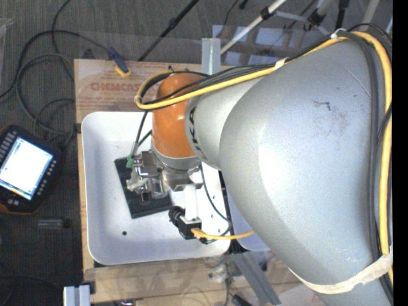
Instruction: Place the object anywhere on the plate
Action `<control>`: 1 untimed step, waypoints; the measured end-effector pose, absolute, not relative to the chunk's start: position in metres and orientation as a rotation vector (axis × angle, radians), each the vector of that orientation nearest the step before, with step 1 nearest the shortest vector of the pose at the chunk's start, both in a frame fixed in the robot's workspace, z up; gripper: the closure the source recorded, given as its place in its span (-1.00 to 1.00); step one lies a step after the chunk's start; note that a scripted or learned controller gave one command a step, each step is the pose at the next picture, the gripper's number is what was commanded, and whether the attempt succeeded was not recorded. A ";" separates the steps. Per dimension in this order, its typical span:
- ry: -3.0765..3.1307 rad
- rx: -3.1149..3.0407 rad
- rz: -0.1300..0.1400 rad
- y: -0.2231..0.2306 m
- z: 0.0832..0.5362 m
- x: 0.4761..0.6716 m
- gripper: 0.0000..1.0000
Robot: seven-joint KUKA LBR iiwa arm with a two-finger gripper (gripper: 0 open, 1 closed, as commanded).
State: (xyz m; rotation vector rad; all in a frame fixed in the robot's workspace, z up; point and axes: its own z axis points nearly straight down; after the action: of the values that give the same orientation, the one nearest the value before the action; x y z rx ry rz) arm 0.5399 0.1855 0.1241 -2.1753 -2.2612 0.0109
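Note:
A flat black square plate (135,204) lies in the left white bin (102,171), tilted a little. My gripper (143,182) hangs right over the plate's middle, its metal body and the orange wrist band (173,123) covering much of it. Whatever is under the gripper is hidden by the gripper body. The big grey arm (299,158) sweeps in from the right and hides the right bin.
A teach pendant with a lit screen (24,169) lies left of the bench on the floor. Cables run over the floor at the top left. A cardboard sheet (108,85) sits under the bins at the back. Bare white bin floor shows left of and in front of the plate.

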 end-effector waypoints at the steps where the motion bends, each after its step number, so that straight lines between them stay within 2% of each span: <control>1: -2.622 -1.748 -0.013 0.226 0.103 0.489 1.00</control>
State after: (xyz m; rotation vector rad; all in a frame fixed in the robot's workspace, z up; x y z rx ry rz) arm 0.4887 0.2257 0.1035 -1.7483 -2.6221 -0.0133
